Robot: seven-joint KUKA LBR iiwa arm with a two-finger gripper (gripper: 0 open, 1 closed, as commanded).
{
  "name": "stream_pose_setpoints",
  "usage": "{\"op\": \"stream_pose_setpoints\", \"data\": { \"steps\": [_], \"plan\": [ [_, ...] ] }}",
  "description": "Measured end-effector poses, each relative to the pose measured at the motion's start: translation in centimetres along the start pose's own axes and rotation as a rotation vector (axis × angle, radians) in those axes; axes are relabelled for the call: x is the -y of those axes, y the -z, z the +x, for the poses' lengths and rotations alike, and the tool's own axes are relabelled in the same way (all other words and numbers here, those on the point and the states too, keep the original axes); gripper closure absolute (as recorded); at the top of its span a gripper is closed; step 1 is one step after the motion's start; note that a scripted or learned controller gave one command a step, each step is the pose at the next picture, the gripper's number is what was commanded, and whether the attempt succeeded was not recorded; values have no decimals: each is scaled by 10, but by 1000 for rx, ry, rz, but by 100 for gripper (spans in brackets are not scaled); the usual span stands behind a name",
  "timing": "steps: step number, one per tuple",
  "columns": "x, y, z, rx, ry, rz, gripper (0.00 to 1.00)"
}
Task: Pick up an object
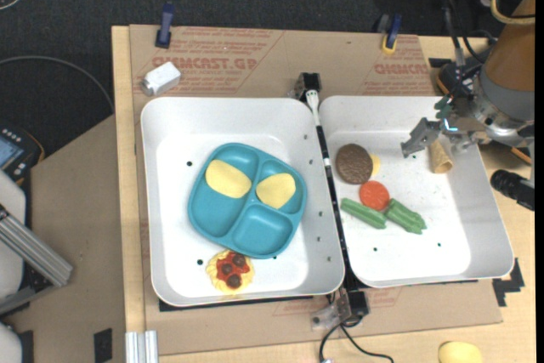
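My gripper [440,144] hangs over the far right part of the right bin [476,259]. Its grey fingers [416,138] are spread open. A small tan cone-shaped piece [439,157] lies on the bin floor just below and between them, not clamped. To the left of it lie a round brown cookie [353,162], a red tomato [374,195] and two green pods [364,213] [406,218].
The left bin [170,140] holds a blue divided plate [246,201] with two yellow pieces [228,178] [275,190] and a small pizza toy [229,269] at its front edge. A white block [161,78] lies on the bench behind that bin.
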State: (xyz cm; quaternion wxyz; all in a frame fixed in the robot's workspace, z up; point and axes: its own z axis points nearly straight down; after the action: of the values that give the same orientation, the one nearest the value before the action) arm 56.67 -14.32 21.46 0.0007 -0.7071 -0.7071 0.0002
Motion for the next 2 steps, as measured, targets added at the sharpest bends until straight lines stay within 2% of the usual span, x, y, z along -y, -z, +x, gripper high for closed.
{"op": "stream_pose_setpoints", "data": {
  "steps": [1, 2],
  "plan": [
    [74, -32, 65, -5, 4, 10, 0],
    [88, 8, 7, 5, -6, -6, 0]
  ]
}}
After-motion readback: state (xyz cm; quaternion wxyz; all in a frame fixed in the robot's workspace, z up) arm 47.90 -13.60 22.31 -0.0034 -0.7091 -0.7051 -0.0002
